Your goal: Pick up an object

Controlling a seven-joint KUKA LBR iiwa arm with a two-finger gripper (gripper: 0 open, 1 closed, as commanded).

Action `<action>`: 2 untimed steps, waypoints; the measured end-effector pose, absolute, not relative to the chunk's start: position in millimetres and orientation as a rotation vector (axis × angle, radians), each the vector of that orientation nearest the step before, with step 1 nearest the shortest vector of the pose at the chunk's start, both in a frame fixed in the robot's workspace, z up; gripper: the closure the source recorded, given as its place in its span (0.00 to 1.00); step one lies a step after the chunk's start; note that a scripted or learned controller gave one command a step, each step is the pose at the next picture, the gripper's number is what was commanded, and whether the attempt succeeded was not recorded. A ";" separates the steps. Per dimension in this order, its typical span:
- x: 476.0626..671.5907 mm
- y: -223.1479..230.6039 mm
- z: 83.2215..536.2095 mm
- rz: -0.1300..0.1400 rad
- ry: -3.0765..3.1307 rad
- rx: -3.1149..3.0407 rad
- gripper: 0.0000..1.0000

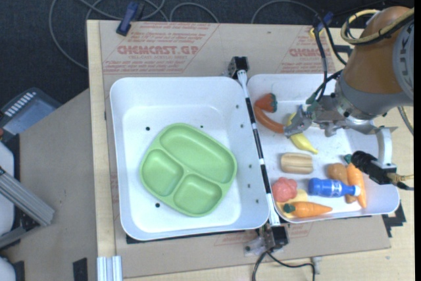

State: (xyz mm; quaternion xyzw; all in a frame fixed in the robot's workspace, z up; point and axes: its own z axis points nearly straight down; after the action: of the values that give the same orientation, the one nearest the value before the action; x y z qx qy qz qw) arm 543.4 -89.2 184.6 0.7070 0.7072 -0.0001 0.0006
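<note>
Two white bins sit side by side on the table (164, 43), and you can use the green plate (189, 168) as your landmark. That plate has three sections and lies in the middle of the left bin (131, 108).

All the toy food is to the right of the green plate, in the right bin (289, 85). Closest to the plate, across the black divider, you can see a red and orange pepper (265, 112) up top and a pink round toy (285, 189) lower down. A tan bread roll (296, 163) lies between those two, a little farther from the plate. A yellow banana (302, 141) lies just above the roll. Below the roll you will find a carrot (309, 209), and a blue bottle (332, 189) lies just above it. Farthest from the plate are a second carrot (356, 179) and a brown toy (337, 171) touching it.

Your arm (378, 69) comes in from the far side, well right of the plate. The end effector (309, 116) hangs low over the banana, just right of the pepper. You cannot tell from here if it is released or clenched, and nothing can be seen gripped in it. A black part (368, 164) sticks out near the second carrot.
</note>
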 end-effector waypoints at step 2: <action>595.9 -106.1 104.5 0.002 2.219 2.216 1.00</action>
State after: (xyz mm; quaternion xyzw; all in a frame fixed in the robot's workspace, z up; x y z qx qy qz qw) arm 595.9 -106.1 104.5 0.7067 0.7076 0.0005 0.0026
